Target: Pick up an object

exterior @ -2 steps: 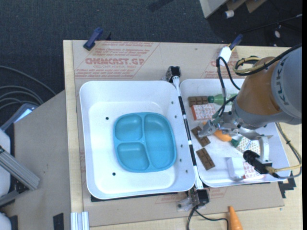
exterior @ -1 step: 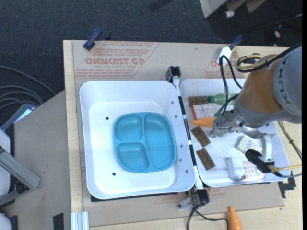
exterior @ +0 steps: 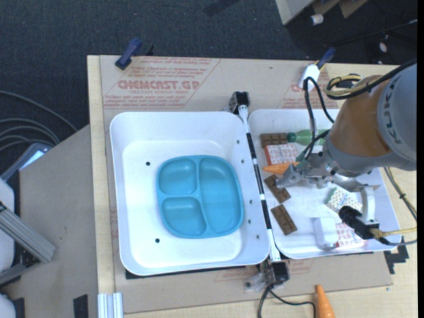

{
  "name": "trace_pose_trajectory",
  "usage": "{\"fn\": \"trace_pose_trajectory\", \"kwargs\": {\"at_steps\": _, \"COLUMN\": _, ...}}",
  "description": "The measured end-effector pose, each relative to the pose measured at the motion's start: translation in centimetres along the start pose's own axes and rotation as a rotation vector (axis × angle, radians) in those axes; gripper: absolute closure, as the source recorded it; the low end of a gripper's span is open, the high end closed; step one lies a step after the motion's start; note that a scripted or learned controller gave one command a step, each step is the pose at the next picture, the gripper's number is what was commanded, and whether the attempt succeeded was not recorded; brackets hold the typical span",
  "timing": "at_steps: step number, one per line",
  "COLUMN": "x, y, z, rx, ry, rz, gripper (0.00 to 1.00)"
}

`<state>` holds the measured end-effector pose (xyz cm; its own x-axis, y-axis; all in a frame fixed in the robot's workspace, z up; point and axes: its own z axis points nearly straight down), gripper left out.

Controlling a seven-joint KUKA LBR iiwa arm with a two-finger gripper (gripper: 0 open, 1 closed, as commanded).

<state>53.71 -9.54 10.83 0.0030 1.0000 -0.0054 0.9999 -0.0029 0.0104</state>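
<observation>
Carrot at 9 o'clock of right bin, beside divider wall | step: gripper low just beside carrot, approach/grasp | fingers: can't tell, hidden by wrist | next: close, lift straight | room: tight, wall + chocolate bars close; 6 o'clock freer.

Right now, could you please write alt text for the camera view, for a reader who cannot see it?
A grey and orange robot arm reaches from the right over the right white bin, which holds brown bars, an orange piece and small packets. The left white bin holds a blue divided plate.
</observation>
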Motion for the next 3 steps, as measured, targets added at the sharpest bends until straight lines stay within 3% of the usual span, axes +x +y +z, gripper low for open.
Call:
{"fn": "trace_pose_trajectory", "kwargs": {"at_steps": 1, "x": -1.1, "y": 6.1, "z": 2.4, "rx": 0.011, "ry": 0.006, "rz": -0.003, "gripper": 0.00}}
{"fn": "trace_pose_trajectory", "kwargs": {"at_steps": 2, "x": -0.6, "y": 12.2, "z": 2.6, "rx": 0.021, "ry": 0.007, "rz": -0.001, "gripper": 0.00}}
{"fn": "trace_pose_trajectory", "kwargs": {"at_steps": 3, "x": -2.5, "y": 12.6, "z": 2.7, "rx": 0.023, "ry": 0.006, "rz": -0.001, "gripper": 0.00}}
